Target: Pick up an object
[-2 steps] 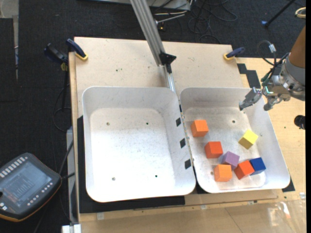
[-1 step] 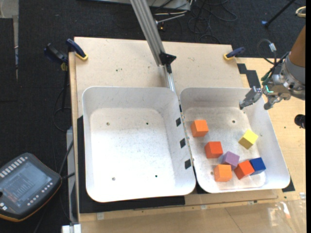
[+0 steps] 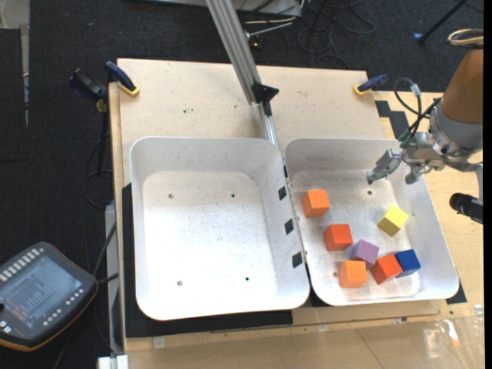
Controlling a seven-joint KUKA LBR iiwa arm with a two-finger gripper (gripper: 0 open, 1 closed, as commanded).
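The grey metal hand hangs open, holding nothing, by the right white bin's far edge, above bare floor beside the small yellow cube.

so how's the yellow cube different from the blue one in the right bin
The yellow cube sits alone in open space in the right bin; the blue cube is pressed against a red-orange cube in a cluster. The yellow one lies nearer the gripper; the blue one lies nearer the bin's front edge. Besides colour, they look alike: small blocks of similar size, both resting flat on the bin floor.
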